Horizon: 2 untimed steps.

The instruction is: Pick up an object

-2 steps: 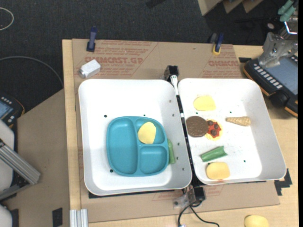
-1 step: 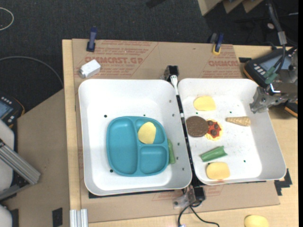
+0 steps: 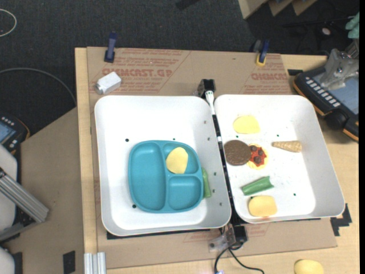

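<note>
Teal tray (image 3: 149,181) with yellow piece (image 3: 177,160) inside

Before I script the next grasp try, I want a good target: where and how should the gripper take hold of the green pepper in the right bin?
Grip the green pepper across its narrow middle, coming straight down from above. It lies flat and slanted on the right bin floor, so the fingers should probably close across its short width. The yellow piece just below sits close; keep clear of it.

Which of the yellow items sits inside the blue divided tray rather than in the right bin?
The yellow piece in the teal tray's upper right compartment, in the left bin. The other two yellow items lie loose in the right bin.
</note>
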Motion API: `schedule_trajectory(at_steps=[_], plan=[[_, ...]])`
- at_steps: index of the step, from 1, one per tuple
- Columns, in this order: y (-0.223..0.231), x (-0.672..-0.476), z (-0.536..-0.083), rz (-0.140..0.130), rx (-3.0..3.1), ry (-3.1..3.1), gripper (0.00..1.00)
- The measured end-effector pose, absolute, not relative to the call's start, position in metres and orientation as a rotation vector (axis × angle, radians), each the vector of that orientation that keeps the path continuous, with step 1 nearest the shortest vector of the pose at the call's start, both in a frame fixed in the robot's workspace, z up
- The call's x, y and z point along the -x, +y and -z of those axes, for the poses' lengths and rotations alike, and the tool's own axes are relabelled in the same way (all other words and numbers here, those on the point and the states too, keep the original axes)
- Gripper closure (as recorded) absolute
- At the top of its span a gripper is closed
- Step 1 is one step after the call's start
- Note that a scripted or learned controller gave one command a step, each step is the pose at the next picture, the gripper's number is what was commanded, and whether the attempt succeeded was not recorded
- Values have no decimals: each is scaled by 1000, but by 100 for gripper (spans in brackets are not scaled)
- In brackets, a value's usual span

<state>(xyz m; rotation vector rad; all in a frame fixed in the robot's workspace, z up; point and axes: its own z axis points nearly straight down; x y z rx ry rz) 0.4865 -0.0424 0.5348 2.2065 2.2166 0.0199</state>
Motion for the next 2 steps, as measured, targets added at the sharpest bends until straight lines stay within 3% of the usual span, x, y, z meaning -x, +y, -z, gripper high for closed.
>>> schedule_trajectory(at_steps=[1,2], plan=[[-30,-478,-431,11,-2227,2227,100],[-8,-480,-542,-18,-2210,2218,100]])
